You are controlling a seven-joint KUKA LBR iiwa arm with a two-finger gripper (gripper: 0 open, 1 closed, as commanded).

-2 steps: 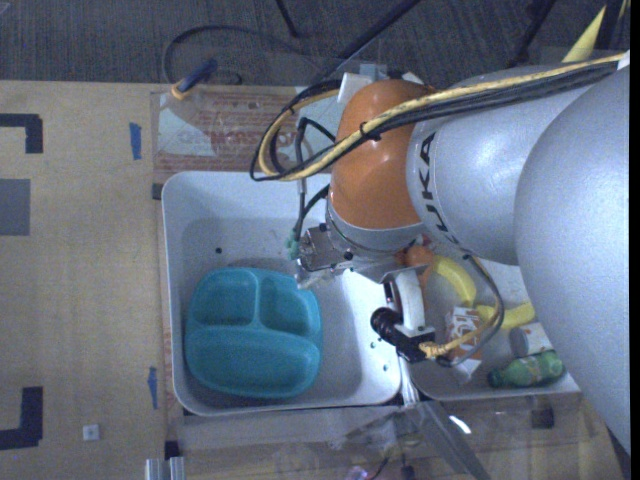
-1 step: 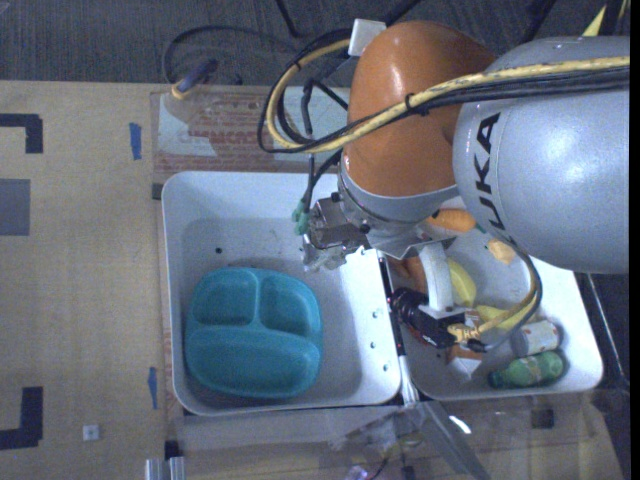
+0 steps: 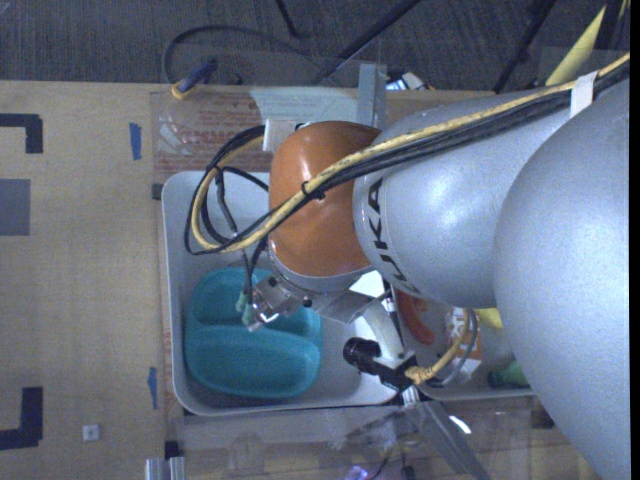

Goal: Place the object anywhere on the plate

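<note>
The arm's hand (image 3: pixel 262 310) hangs low over the teal plate (image 3: pixel 250 353) in the left bin (image 3: pixel 175 268), its grip impossible to tell, and the object cannot be made out, so placement looks unfinished.

From my remote station I read this as a robotics laboratory, not a home or shop. The grey industrial arm (image 3: pixel 480 218) with its orange band (image 3: pixel 315 203) fills the frame from three o'clock, trailing bundled yellow and black cables (image 3: pixel 225 218). It works over a shallow white bin (image 3: pixel 172 268) set on a plywood bench (image 3: pixel 80 268). Blue tape tabs (image 3: pixel 135 140) and black corner markers (image 3: pixel 28 133) at nine and ten o'clock mark calibrated positions on the wood. At twelve o'clock, dark carpet (image 3: pixel 120 18) carries thin black stand legs (image 3: pixel 280 3) and a looped cable (image 3: pixel 200 53).
</note>
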